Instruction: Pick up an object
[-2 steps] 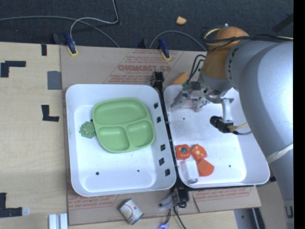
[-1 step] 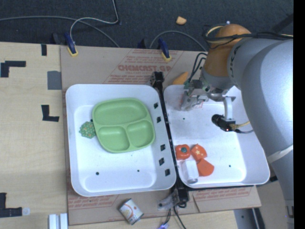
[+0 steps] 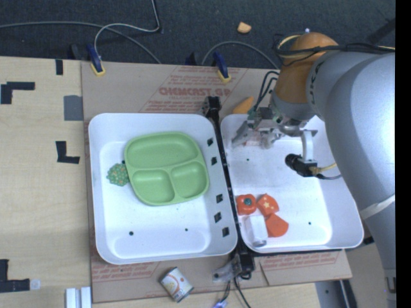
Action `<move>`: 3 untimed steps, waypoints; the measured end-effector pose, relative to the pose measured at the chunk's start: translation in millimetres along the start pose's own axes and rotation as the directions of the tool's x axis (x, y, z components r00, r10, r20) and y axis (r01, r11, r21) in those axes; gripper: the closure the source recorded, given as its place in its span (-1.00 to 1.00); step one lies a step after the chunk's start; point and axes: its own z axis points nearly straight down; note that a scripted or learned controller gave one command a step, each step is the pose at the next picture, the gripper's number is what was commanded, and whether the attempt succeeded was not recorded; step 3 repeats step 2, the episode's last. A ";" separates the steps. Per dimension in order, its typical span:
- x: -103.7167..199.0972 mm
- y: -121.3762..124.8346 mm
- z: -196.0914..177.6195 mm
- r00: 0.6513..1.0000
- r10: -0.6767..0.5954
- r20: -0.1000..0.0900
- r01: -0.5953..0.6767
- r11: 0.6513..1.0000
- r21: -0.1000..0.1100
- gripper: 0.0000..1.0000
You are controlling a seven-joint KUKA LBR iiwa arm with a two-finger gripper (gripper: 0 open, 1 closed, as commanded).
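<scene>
My gripper [image 3: 252, 138] hangs over the far left corner of the right bin [image 3: 321, 201], open, with bare bin floor between its fingers. In that bin's near left part lie a red-orange round toy [image 3: 245, 203], an orange piece [image 3: 267, 204] beside it, and an orange wedge [image 3: 277, 225]. A pale clear item [image 3: 255, 232] lies just in front of them. The left bin [image 3: 106, 226] holds a green divided plate [image 3: 167, 167] and a small green knobbly toy [image 3: 117, 174] at the plate's left edge. The gripper touches none of these.
The grey arm [image 3: 359, 114] covers the right bin's far right side. A black cable fitting [image 3: 300, 165] hangs below the wrist. A small can [image 3: 175, 283] lies on the cardboard in front of the bins. An orange scrap [image 3: 243, 104] sits behind the right bin.
</scene>
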 end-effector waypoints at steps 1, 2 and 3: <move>0.4 -0.1 -9.5 1.000 0.000 0.000 0.000 1.000 0.001 1.00; 0.4 -0.2 -9.3 1.000 0.000 0.000 0.000 1.000 0.001 -1.00; 0.4 -0.2 -9.3 1.000 0.000 0.000 0.000 1.000 0.001 -1.00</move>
